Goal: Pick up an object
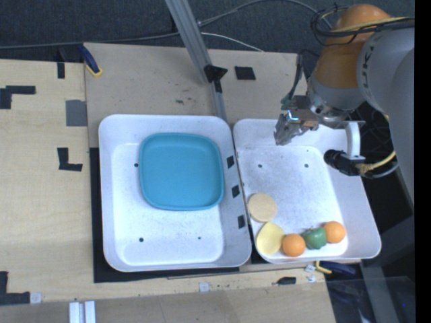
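Grey arm [394,66] w/ rounded orange band [347,46] above wrist. Small dark metal gripper [288,130] w/ a bluish glint. Black cables loop round the band; white bracket, black fitting, yellowish cable beside wrist.

**A robotics lab test bench**

This looks like a robot laboratory, not a home or shop. A grey industrial arm with an orange band [347,42] reaches over a plywood surface [155,79] marked with patches of black tape [246,73]. Two shallow white bins [114,180] sit side by side on a dark mat, loose cables [256,9] trail across the dark carpeted floor behind, and a bare aluminium strut [195,46] rises from the surface like a camera or rig mount
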### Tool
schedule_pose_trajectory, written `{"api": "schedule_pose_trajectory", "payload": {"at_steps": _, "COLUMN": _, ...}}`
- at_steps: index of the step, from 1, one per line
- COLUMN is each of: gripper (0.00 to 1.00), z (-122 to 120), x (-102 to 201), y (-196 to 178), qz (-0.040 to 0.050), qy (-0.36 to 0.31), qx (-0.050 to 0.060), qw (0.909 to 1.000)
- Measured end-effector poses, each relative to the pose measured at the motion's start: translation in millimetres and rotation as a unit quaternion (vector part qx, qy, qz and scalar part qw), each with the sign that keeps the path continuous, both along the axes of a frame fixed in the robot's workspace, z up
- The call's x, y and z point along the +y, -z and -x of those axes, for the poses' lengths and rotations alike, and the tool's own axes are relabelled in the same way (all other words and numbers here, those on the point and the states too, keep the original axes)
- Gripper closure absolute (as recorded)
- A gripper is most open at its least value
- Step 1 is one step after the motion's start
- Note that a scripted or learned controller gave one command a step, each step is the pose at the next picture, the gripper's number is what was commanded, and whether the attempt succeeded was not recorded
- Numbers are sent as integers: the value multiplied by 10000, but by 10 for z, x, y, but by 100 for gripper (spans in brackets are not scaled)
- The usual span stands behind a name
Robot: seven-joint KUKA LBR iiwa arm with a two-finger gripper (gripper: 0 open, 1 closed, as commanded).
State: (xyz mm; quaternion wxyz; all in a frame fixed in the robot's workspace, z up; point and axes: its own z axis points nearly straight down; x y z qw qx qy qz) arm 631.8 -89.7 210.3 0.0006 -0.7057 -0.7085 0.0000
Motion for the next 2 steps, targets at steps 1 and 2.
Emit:
{"api": "schedule_pose_trajectory", "payload": {"at_steps": 1, "gripper": 100, "z": -46, "x": 530, "y": -125, "qz": -2, "qy": -4, "qx": -4, "qw": 10000}}
{"api": "schedule_pose_trajectory", "payload": {"at_steps": 2, "gripper": 100, "z": -198, "x": 1090, "y": -63, "qz": -1, "qy": -6, "qx": 1, "qw": 10000}}
